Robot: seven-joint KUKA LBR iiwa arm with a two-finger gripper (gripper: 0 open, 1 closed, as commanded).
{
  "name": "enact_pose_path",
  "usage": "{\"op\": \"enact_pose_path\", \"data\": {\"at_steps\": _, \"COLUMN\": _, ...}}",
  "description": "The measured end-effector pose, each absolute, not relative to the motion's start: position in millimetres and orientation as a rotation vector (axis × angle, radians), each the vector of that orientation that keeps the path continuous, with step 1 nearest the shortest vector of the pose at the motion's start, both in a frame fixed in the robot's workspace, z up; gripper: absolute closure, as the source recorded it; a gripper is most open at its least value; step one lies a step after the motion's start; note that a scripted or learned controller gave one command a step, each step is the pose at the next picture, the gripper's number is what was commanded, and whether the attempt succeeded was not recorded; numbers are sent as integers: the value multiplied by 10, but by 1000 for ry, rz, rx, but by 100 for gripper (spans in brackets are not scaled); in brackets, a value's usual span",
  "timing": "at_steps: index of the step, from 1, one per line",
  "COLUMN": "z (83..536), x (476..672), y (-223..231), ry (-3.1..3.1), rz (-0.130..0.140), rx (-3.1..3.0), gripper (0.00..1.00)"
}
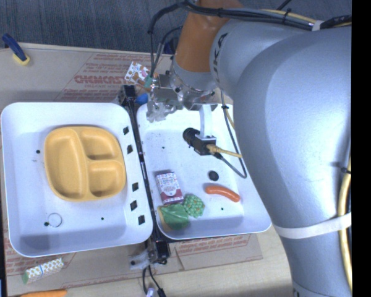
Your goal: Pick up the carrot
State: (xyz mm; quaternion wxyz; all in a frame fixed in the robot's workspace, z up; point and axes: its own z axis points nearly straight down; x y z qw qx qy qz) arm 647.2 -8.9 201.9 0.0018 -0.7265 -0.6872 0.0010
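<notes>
While the carrot [222, 193] lies on the floor of the right bin [257, 223], near that bin's front right corner, the gripper [156, 111] hangs over the far left corner of the same bin, close to the wall shared with the left bin [18, 166]. The carrot is well apart from the gripper, toward the front and to the right of it, and nothing touches it. Whether the gripper is open or closed cannot be told from this slanted view, and no object shows in its grasp.

The carrot points roughly across the bin, its orange body slightly curved. A small dark round object [213, 176] sits just behind it. To its left, a piece of green toy broccoli [195, 205] rests next to a flatter green leafy item [172, 216] at the front wall, and a small red and white packet [167, 186] lies just behind those two.

A yellow divided plate [85, 162] sits in the middle of the left bin. Both bins stand on a printed cardboard sheet [93, 78], which also bears a blue clip [15, 48] at its far left corner.
</notes>
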Motion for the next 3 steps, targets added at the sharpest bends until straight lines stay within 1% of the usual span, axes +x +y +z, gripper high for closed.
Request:
{"op": "enact_pose_path", "data": {"at_steps": 1, "z": 2962, "x": 6476, "y": -261, "ry": -2486, "rz": 1, "rx": -1921, "gripper": 100}}
{"op": "enact_pose_path", "data": {"at_steps": 2, "z": 2997, "x": 6246, "y": -636, "ry": -2635, "rz": 3, "rx": -1705, "gripper": 100}}
{"op": "enact_pose_path", "data": {"at_steps": 3, "z": 3213, "x": 5770, "y": -1356, "ry": -2688, "rz": 2, "rx": -1622, "gripper": 100}}
